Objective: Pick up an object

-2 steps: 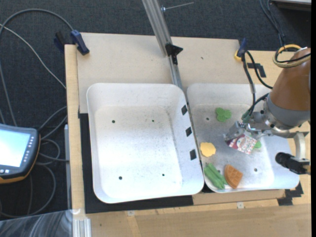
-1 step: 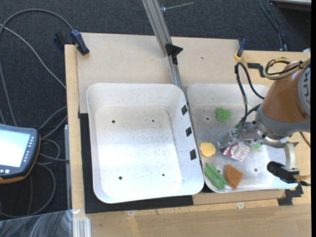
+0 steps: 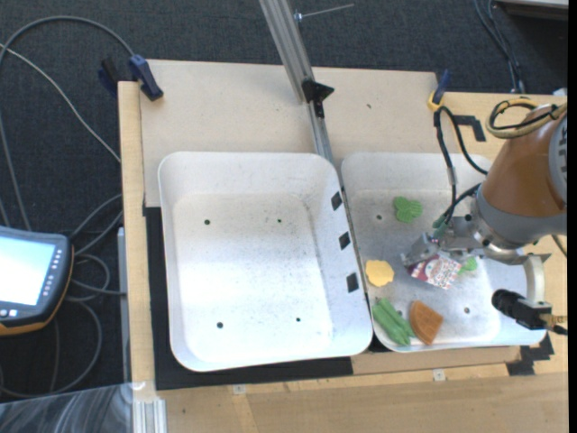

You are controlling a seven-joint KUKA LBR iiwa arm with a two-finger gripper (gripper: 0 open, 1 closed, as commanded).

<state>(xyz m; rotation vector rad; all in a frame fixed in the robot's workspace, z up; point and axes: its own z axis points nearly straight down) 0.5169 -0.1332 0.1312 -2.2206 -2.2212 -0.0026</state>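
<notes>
Your fingers [image 3: 431, 249] are low in the right bin [image 3: 361, 180], but whether they are spread or pinched you cannot tell: the metal tips blur into the red-and-white crinkled packet [image 3: 439, 271] just beneath them, and nothing clearly sits between them. Around that packet you have a light green piece [image 3: 407, 209] up toward the far wall, a yellow lump [image 3: 379, 273] near the divider, a dark green strip [image 3: 391, 319] and an orange-brown wedge [image 3: 425, 321] by the near rim. Another scrap of green [image 3: 468, 263] peeks out beside the packet, too small to name.

The left bin [image 3: 180, 188] shows its speckled white floor with a few dark holes. Both bins rest on a pale wooden tabletop [image 3: 225, 106], blue clamps [image 3: 144, 75] at its far corners, dark carpet and loose cables around it. A pendant screen [image 3: 27, 278] is cut off at the left edge. The arm [image 3: 523, 188] leaves the view at the right, its wrist hiding part of the bin's wall.
</notes>
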